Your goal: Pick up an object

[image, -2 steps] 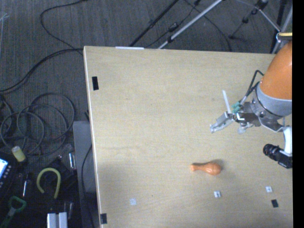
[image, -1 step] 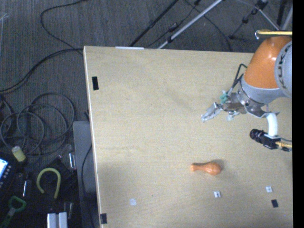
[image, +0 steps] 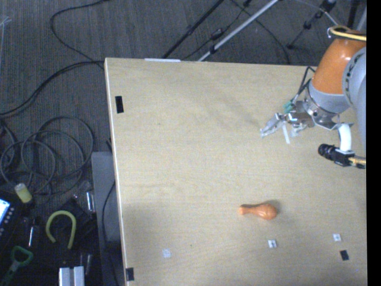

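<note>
The small orange pear-shaped object [image: 259, 211] is seen lying on the pale wooden board [image: 190, 159], well apart from the empty two-finger gripper [image: 275, 127], whose fingers are spread. A slip off its rounded body is risked.

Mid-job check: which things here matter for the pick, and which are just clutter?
For the job:
- orange object, lying on the wooden tabletop
- gripper, up and to the right of it, apart from it

Lying about:
- small markers on the tabletop
- cables on the floor
- green hook on the floor
</note>
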